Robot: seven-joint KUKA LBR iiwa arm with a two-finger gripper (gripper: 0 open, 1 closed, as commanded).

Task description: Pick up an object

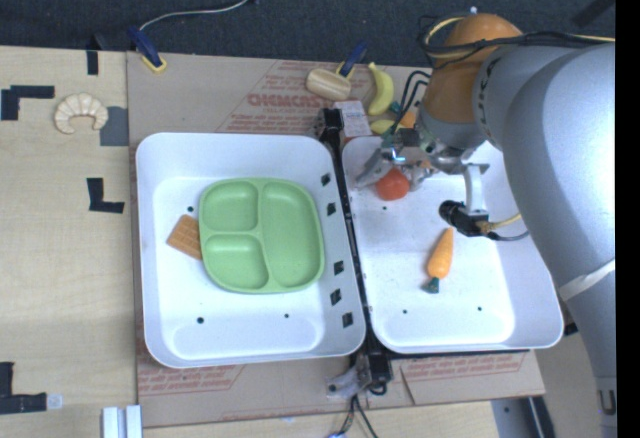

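Camera view: end effector [398,164] low in right bin [500,316], over a red tomato [393,187] near the bin's upper left; can't tell its state. Carrot [439,255] lies mid-bin, apart. Left bin [170,316] holds green plate [262,234], cracker [185,237] touching its left edge

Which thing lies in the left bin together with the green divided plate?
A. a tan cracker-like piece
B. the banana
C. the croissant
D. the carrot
A. A tan cracker-like piece lies by the left edge of the green divided plate inside the left bin; the carrot lies in the right bin, and the banana and croissant lie outside both bins.
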